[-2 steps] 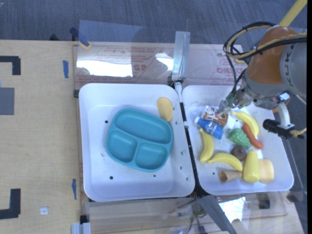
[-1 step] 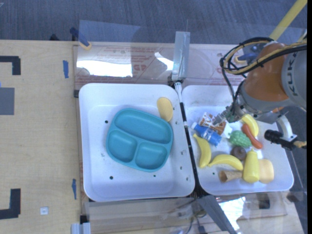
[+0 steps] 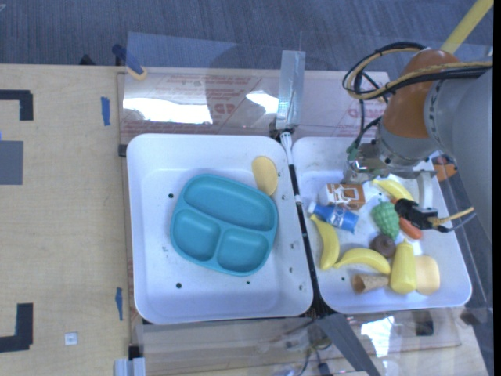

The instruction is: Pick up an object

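Arm over the right bin (image 3: 458,284); gripper (image 3: 357,165) above the far toys, near a small carton (image 3: 347,195); open or closed cannot be told. Bananas (image 3: 352,258) lie nearer. Left bin (image 3: 149,233) holds a blue tray (image 3: 223,223) and lemon (image 3: 265,175).

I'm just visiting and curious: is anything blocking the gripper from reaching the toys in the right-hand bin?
Nothing visible does. The gripper hangs over the right bin, directly above the small orange carton. The other toys lie crowded close beside it, such as the blue bottle.

Bright, even light; glare on plastic sheet (image 3: 196,104)
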Controlling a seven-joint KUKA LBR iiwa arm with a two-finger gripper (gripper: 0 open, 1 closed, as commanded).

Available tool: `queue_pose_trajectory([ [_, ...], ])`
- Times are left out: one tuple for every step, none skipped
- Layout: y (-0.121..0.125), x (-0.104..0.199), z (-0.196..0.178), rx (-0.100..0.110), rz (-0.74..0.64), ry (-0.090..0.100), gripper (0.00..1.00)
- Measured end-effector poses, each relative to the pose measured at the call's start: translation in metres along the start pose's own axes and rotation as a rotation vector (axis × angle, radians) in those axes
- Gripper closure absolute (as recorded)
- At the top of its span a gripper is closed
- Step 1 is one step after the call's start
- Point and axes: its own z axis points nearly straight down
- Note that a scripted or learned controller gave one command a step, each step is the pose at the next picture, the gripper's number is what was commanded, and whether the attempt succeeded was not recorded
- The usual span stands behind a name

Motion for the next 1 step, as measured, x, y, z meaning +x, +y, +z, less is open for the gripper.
queue_pose_trajectory([
  [-0.0379,0.1006,-0.1174,-0.002,-0.297,0.003,1.00],
])
